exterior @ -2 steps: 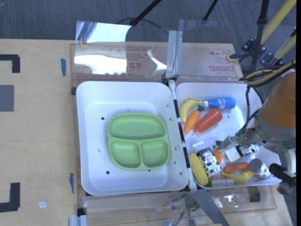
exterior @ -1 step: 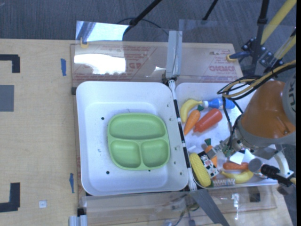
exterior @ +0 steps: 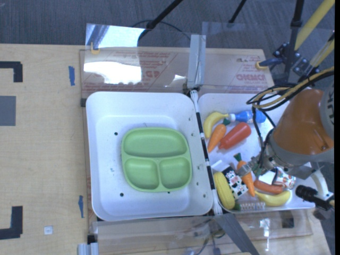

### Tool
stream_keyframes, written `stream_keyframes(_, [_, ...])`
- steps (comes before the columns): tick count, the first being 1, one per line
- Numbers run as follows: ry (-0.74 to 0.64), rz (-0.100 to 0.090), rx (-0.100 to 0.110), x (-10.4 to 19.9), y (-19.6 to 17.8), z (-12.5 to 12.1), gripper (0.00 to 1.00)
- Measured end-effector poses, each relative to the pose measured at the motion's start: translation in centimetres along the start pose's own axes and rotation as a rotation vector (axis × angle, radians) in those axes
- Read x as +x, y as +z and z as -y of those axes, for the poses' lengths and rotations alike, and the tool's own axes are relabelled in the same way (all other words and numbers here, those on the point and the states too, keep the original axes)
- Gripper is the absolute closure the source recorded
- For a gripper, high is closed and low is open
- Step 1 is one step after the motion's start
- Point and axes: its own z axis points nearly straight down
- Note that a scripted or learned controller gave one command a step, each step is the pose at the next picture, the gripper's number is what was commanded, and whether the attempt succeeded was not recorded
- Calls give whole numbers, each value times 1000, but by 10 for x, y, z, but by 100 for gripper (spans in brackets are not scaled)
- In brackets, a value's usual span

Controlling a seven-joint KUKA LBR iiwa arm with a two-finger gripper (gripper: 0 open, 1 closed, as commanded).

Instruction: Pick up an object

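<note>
My end effector (exterior: 258, 166) sits low in the right bin (exterior: 297, 209), down among the toys near its front half. From this slanted view I cannot tell how it stands or whether it has anything — the arm's wrist covers most of it, and only a bit of metal shows at the tip. That tip is just beside a small carrot (exterior: 244, 170) and right above a hot dog (exterior: 268, 187), but I can't say it touches either one.

Just in front of the hot dog lies a yellow banana (exterior: 276, 198), curving along the bin's front edge. To the left of these a black-and-white cow-patterned toy (exterior: 234, 182) rests against a yellow corn cob (exterior: 223, 190), which lies along the bin's left wall.

Farther back in the same bin there is a red pepper (exterior: 235, 135), with a larger orange carrot (exterior: 217, 137) beside it, a second banana (exterior: 211, 121) behind that, and a blue bottle (exterior: 245, 116) near the back.

The orange band of the arm (exterior: 302, 126) looms over the bin's right side, with black cables trailing above it.

The left bin (exterior: 101, 158) holds a green divided plate (exterior: 156, 159), three compartments, lying flat about the middle — well apart from the end effector.
</note>
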Motion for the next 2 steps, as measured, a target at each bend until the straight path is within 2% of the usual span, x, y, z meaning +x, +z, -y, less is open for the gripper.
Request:
stream_keyframes(1, [282, -17, 26, 12, -96, -53, 100])
stream_keyframes(2, [594, -12, 28, 37, -126, -103, 100])
